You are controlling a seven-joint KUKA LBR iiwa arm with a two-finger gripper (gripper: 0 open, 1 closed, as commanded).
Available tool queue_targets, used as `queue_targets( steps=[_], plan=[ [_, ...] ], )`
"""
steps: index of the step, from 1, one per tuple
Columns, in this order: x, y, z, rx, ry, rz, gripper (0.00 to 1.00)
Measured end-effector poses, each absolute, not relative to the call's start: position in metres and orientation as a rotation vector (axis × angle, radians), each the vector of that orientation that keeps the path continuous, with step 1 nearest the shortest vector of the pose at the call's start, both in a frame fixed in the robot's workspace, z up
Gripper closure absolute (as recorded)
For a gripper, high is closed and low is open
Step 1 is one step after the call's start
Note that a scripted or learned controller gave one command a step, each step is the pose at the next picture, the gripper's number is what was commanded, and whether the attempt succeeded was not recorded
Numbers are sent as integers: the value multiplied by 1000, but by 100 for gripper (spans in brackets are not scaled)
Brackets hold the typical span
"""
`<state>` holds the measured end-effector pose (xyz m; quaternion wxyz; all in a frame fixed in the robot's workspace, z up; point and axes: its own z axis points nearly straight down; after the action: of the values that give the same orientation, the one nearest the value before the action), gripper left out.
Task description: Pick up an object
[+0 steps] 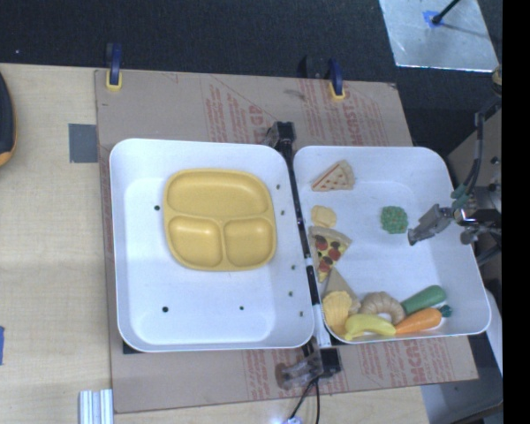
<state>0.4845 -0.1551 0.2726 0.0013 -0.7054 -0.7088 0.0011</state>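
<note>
Camera view shows nothing lifted yet: my pincer [421, 230] hangs at the right bin's [442, 162] three o'clock edge, jaws' state unclear to me, broccoli [393, 219] just beside it, ungrasped.

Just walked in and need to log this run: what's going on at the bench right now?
The grey arm's tool is at the right edge of the right white bin, close beside a small green broccoli-like toy, with nothing seen in its grip. That bin also holds toy food: a sandwich wedge, a pizza slice, a yellow banana and an orange carrot. The left white bin holds a yellow divided plastic plate.
</note>
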Motion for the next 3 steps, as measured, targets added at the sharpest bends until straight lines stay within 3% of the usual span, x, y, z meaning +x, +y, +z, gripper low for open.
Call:
queue_targets(
  steps=[1,2,3],
  plan=[
    [578,-130,174,-2211,-2235,1,0],
    [637,-105,89,-2213,-2234,1,0],
    [658,-100,93,-2216,-2228,0,0]
  ],
)
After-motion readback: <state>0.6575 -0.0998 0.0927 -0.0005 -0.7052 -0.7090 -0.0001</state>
